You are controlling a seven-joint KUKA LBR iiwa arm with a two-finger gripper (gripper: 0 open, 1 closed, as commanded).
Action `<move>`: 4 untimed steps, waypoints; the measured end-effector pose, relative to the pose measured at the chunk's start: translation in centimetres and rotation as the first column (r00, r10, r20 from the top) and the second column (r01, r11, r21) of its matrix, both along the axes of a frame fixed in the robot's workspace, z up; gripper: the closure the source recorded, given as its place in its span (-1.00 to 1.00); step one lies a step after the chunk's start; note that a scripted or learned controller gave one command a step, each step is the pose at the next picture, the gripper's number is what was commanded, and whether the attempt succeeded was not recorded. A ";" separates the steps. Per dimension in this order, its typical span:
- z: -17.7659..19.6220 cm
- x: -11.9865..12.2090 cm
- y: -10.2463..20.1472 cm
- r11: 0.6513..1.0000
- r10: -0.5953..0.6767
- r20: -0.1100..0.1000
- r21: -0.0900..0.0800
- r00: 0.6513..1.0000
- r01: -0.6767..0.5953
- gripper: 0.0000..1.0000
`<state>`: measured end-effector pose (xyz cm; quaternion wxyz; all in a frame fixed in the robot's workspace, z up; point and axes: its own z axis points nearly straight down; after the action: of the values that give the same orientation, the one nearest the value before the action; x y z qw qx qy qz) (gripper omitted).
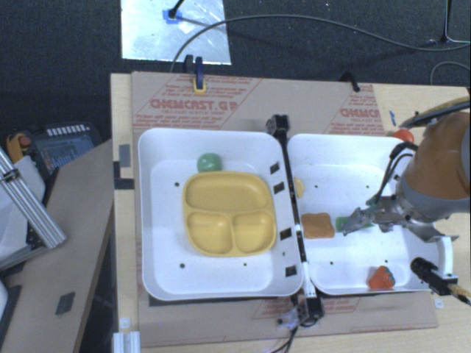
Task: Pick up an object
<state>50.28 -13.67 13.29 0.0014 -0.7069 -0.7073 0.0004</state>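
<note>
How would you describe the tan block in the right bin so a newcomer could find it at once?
Start at the right bin, the one the arm reaches over. Along its left wall, near the divider between the bins, lies the tan block, flat and roughly square like a slice of toast. A green piece sits just to its right by the gripper, and a red-orange item lies nearer the bin's front edge; only the block is tan.

Two white bins sit side by side: left bin and right bin. The left holds one yellow tray and one green ball. The right holds one tan block and one red-orange object.
</note>
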 end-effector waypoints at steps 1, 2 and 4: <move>1.3 0.1 -0.1 1.000 0.000 0.005 -0.002 1.000 0.000 1.00; 7.6 0.7 -0.4 1.000 0.003 0.011 -0.004 1.000 -0.003 1.00; 12.8 3.1 5.2 1.000 0.010 0.007 0.000 1.000 -0.010 1.00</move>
<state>53.41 -8.42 26.08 -0.0011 -0.7034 -0.7108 -0.0019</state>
